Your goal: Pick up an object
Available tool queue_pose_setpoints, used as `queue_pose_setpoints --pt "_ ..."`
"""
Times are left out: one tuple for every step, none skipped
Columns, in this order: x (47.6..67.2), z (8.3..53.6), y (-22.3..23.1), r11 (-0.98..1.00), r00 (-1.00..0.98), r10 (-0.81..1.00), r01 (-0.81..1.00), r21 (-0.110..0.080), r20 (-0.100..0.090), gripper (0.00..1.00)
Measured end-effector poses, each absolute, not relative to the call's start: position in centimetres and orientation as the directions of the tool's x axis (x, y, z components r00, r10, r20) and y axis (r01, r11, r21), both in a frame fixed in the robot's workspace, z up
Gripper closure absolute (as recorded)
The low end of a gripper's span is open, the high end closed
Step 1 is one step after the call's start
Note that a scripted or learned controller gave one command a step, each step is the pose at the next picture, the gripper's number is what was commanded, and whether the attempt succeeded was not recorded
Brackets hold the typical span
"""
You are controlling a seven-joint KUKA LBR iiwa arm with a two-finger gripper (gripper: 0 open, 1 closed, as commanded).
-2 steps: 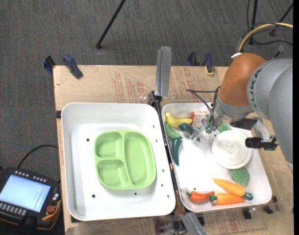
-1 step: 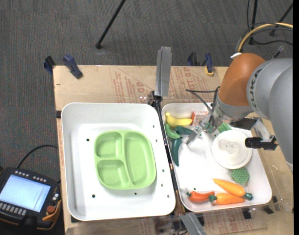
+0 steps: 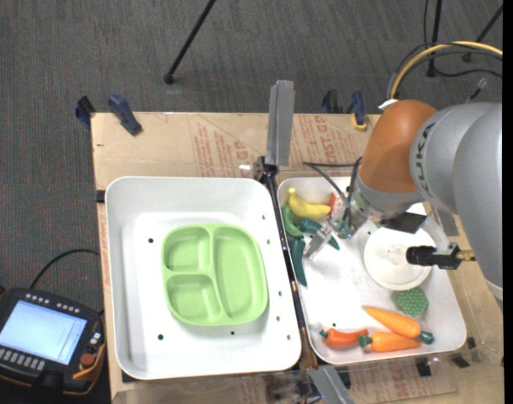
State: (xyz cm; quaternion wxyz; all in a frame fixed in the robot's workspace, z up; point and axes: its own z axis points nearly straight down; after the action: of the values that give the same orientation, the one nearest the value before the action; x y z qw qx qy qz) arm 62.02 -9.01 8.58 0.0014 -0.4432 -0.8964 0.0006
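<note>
— So, where does the gripper [image 3: 324,241] sit?

— Just right of the frame's centre, low over the upper left part of the right bin [image 3: 349,356]. Its metal fingers point toward the lower left, right by the yellow banana [image 3: 308,206] and the dark green vegetable [image 3: 293,244] that lies along the bin's left wall.

— Are the fingers open or closed?

— I cannot tell. The tips are small and blurred against the white floor, and nothing is clearly visible between them. They look close to the green piece, but whether they touch it is unclear.

— What else lies in that bin?

— A white round dish [image 3: 395,259] sits right of the gripper, partly under the arm's wrist. Below it is a green textured ball [image 3: 412,300]. Along the bottom edge lie two orange carrots [image 3: 393,322] and a red-orange pepper [image 3: 344,337], well apart from the gripper.

— And the other bin?

— The left bin [image 3: 126,225] holds a light green divided plate [image 3: 214,274], lying flat near its middle.

— The arm itself?

— Grey, with its orange band [image 3: 397,146] in the upper right of the frame.
</note>
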Motion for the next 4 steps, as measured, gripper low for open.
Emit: queue_pose_setpoints --pt "62.2 8.6 -9.1 0.564 -0.564 0.826 0.826 -0.002 0.002 0.0" --pt "61.2 8.5 -9.3 0.476 -0.476 0.879 0.879 -0.004 0.003 0.0" --pt "60.5 8.4 -9.1 0.307 -0.307 0.952 0.952 -0.008 0.005 0.0" --pt "60.5 9.2 -9.1 0.312 -0.312 0.95 0.95 -0.011 0.006 1.0"
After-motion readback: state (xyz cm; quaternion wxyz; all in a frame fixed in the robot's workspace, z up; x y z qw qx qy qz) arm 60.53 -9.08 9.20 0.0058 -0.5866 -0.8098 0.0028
